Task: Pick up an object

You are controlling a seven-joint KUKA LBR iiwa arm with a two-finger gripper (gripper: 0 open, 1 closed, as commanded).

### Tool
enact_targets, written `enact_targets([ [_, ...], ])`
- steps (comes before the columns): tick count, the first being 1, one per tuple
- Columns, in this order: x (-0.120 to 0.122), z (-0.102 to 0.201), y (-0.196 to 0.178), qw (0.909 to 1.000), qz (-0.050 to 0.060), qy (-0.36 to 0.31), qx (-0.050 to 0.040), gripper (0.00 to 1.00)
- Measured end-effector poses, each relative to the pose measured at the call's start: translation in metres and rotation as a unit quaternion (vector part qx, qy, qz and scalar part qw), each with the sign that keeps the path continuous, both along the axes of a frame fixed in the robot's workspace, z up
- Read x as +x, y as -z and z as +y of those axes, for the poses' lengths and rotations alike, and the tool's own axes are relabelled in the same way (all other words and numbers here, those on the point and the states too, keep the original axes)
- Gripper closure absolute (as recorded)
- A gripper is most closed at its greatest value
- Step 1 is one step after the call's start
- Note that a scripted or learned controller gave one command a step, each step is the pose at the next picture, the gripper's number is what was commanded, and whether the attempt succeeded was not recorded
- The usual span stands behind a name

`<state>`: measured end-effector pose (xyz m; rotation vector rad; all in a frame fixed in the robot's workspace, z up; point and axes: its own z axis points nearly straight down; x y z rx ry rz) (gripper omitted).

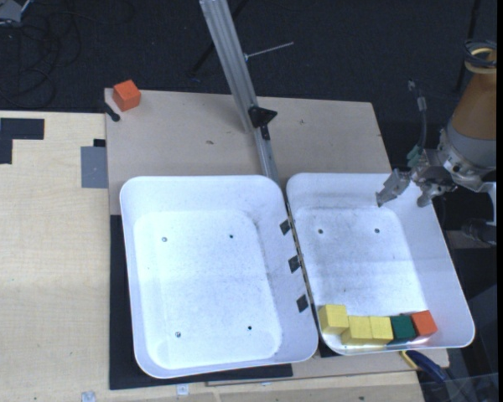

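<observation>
The arm (474, 115) reaches in from three o'clock and carries its end effector (411, 187) above the far rim of the right bin (377, 258), at about two o'clock of that bin. Its two fingers stand spread apart with nothing between them, one finger (391, 188) slanting down toward the bin floor. That height and spread suit an approach rather than a lift: it is well apart from every block.

The blocks sit together at the near edge of the right bin, around five o'clock, probably because the bin's sloped walls let loose things slide into the low corner. They form a row, touching one another: a yellow block (334, 316), a second yellow block (360, 329), a third yellow block (381, 328), a green block (402, 328) and an orange-red block (423, 322) at the row's end. All look like small, plain cubes. Packed so tightly against the wall, they would leave little room for fingers.

The left bin (205, 275) sits just beside the right one. An orange cube (127, 95) rests on the bench (184, 132) at eleven o'clock, outside both bins.
</observation>
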<state>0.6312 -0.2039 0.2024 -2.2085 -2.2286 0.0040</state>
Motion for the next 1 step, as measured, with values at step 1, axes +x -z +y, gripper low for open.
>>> enact_targets([
  [1, 0.0266, 0.0421, -0.0563, 1.0, -0.005, 0.002, -0.0008, 0.0],
])
